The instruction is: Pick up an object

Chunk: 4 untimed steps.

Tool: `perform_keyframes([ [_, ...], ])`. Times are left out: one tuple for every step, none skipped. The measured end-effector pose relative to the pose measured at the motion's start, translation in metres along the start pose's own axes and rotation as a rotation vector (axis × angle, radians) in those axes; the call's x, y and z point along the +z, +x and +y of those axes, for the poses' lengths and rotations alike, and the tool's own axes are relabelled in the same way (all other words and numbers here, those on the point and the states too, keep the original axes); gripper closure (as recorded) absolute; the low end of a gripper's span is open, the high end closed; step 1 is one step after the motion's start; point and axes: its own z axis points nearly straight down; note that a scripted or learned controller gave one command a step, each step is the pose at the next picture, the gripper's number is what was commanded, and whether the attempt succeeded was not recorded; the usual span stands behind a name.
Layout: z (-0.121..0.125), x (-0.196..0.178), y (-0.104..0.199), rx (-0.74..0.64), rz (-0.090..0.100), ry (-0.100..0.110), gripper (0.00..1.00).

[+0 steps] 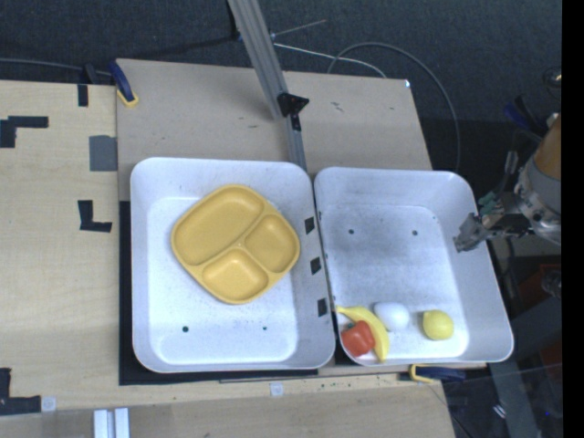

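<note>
Four small objects lie grouped along the near edge of the right bin [401,190], any of which could serve as the pick target. A yellow banana [370,321] curves across the near left corner of that bin, and a red piece [358,338] sits against it on its near side, touching it. A small white rounded item [392,315] rests just beside the banana, toward the bin's middle. A yellow lemon-shaped fruit [438,325] lies apart from that group, nearer the right wall. All four rest on the bin floor; none is lifted. The remaining floor of the right bin is white with faint grey speckling. The gripper [474,229] is positioned at the right rim of the right bin, well apart from the objects and farther back than they are. Its dark tip points inward over the rim, and nothing is visible between its fingers; whether they are spread or pressed together cannot be determined at this angle. The left bin [151,245] holds a yellow three-compartment plate [235,243], set flat near its centre.
</note>
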Motion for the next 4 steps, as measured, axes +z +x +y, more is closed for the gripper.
perform_keyframes([
  [0.006, 0.006, 0.061, -0.005, 0.002, 0.004, 1.00],
  [0.003, 0.015, 0.122, -0.005, 0.003, 0.006, 1.00],
  [-0.003, 0.021, 0.185, -0.006, 0.003, 0.006, 1.00],
  [-0.014, 0.024, 0.241, -0.006, 0.003, 0.007, 1.00],
])
